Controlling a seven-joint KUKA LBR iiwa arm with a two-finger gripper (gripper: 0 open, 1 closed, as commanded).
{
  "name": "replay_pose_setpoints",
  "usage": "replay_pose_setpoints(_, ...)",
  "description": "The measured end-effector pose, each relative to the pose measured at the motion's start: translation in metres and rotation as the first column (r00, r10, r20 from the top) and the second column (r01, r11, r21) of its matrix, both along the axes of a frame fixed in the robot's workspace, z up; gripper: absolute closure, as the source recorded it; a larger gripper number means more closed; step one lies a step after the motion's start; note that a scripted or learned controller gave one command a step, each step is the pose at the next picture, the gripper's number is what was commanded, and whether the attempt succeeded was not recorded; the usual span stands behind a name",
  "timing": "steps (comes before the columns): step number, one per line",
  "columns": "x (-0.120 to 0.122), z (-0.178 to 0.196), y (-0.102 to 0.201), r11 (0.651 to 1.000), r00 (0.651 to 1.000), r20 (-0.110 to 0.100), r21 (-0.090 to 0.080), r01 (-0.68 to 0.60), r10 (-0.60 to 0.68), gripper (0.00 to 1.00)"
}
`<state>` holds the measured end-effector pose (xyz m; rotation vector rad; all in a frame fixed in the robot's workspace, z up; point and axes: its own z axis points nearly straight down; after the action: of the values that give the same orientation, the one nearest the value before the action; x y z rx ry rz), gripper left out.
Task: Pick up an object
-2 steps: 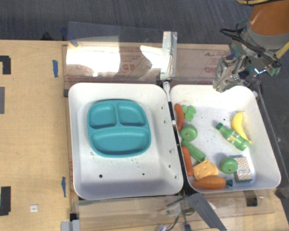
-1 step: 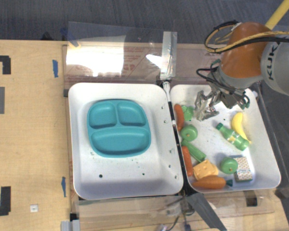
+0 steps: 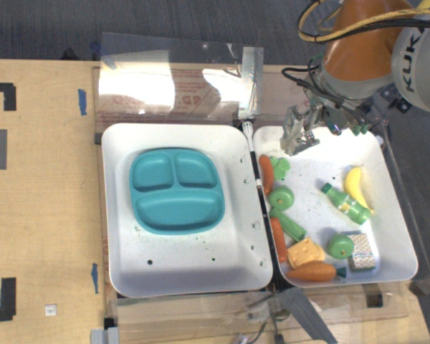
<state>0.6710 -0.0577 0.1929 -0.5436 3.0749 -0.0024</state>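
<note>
We record the left bin (image 3: 122,264) holding a teal divided plate (image 3: 177,190), lying flat near its middle, three compartments facing up. Just right of the shared bin edge, the right bin (image 3: 398,253) carries the pick candidates: an orange carrot (image 3: 266,172) along the left wall, a green piece (image 3: 280,168) touching it, a round green item (image 3: 281,198) below, then a green cylinder (image 3: 292,227) and a second orange carrot (image 3: 277,239) by the wall. Toward the front we note a tan wedge (image 3: 305,252), a third carrot (image 3: 312,271), a green ball (image 3: 340,246) and a small printed box (image 3: 362,252). Further right lie a green bottle (image 3: 345,201) and a yellow banana (image 3: 355,185), close beside each other. The gripper (image 3: 299,136) hangs over the bin's back left corner, above bare floor, apart from all objects; we see nothing between its fingers, and we cannot tell whether they stand apart or together.
</note>
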Motion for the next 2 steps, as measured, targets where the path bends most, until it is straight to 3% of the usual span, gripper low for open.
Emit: replay_pose_setpoints(2, 0.003, 0.021, 0.001, 1.0, 1.0, 0.014, 0.002, 0.001, -0.001, 1.0)
